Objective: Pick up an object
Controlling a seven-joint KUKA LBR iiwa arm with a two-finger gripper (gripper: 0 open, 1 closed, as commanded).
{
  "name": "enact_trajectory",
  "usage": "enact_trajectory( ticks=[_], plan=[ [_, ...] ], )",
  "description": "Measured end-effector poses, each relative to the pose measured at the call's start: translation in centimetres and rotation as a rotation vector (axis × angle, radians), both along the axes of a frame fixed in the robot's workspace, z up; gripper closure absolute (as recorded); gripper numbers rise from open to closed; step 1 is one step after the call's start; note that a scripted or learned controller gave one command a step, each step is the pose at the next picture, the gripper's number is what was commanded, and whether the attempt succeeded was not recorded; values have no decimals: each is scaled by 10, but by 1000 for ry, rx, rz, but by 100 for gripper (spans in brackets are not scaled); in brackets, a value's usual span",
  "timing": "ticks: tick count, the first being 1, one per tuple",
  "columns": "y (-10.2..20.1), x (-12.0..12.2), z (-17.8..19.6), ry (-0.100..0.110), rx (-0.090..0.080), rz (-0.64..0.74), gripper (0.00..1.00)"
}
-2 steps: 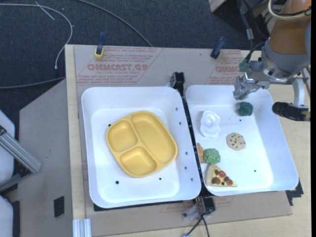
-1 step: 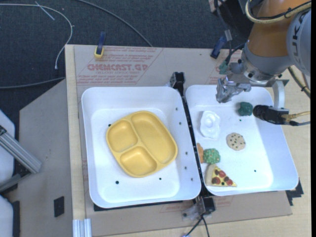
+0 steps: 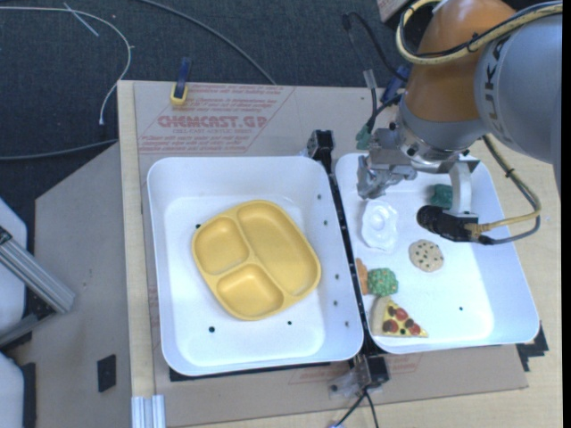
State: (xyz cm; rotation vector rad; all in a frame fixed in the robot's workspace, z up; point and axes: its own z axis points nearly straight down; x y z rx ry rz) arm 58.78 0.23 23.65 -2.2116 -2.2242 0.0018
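My gripper (image 3: 376,184) hangs over the back left part of the right bin (image 3: 508,315), under the orange band of the arm. Just in front of it a white lumpy object (image 3: 380,226) lies on the bin floor. Further forward are a chocolate-chip cookie (image 3: 426,256), a green broccoli piece (image 3: 383,281) with an orange carrot stick (image 3: 361,275) beside it, and a pizza slice (image 3: 398,319). A teal object (image 3: 442,193) sits to the right of the gripper. I see nothing held in the gripper.
The left bin (image 3: 169,239) holds a yellow divided plate (image 3: 255,259). A black cable end (image 3: 443,224) hangs from the arm over the right bin near the cookie. A black bracket (image 3: 320,143) stands between the bins at the back.
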Motion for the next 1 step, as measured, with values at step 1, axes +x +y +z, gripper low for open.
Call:
enact_trajectory(
  ticks=[1],
  plan=[
    [53, -13, -15, 0, 0, 0, 100]
  ],
)
